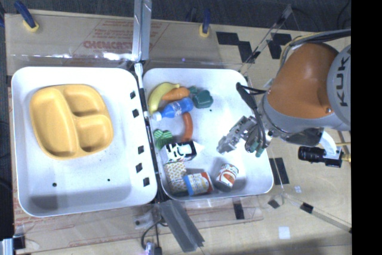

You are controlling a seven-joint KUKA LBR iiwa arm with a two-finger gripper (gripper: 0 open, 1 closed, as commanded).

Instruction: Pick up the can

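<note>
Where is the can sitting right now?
The can lies in the right bin, near its front right corner, beside a blue-and-orange container on its left. The gripper hovers just above and behind it.

Tan bench [250, 39] carrying two shallow white bins side by side.

The left bin [24, 182] and right bin [224, 77] sit touching along a shared divider, where a grey metal bar [142, 27] runs back from the bins. Behind the left bin lies a clear sheet with red print [110, 36], and two blue clamps [25, 15] [205, 25] grip the bench's far edge. Black tape squares [230, 40] mark the bench behind the right bin, and more [279, 171] lie just beside its near right corner.
</note>
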